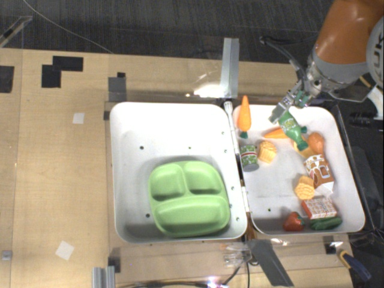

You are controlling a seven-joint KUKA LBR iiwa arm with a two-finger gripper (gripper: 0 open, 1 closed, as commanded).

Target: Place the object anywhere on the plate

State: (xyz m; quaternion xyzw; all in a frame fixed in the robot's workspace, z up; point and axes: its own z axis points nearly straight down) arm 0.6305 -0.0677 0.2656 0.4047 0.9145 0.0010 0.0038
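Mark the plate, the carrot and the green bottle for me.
plate (157,182): camera view, upper left compartment.
carrot (243,117): camera view, middle of its orange body.
green bottle (294,130): camera view, its label.

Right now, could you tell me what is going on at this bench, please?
A grey and orange robot arm reaches in over the right bin, which is full of toy food. Its tool hangs at the bin's far edge, right above a green bottle, though a grip cannot be confirmed from here. A carrot and a small can lie nearby. The green plate in the left bin has nothing on it yet.
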